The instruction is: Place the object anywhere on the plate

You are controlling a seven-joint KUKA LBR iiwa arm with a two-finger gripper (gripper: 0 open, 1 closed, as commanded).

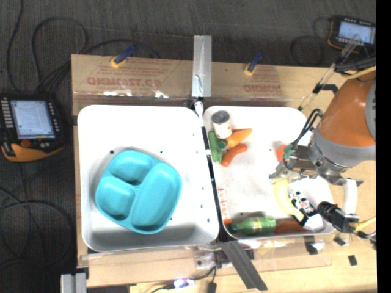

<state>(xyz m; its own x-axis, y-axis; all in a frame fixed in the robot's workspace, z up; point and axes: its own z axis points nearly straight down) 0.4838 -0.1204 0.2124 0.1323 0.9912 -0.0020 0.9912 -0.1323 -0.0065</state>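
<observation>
A teal plate [139, 191] with three compartments lies in the left bin [98, 127]. My gripper [288, 171] hangs low over the right side of the right bin [256, 176], just above a yellow banana [281, 198]. A small orange-red piece [280, 152] lies right beside the gripper, partly hidden by it. The grey arm with its orange band [349, 118] covers the bin's right edge. I see nothing clearly held.
At the right bin's upper left are a white jar with a dark lid [221, 124], two orange carrots [237, 144] and a green vegetable [214, 145]. A green bottle [252, 225] and a red item [287, 226] lie along its front wall. A divider [208, 163] separates the bins.
</observation>
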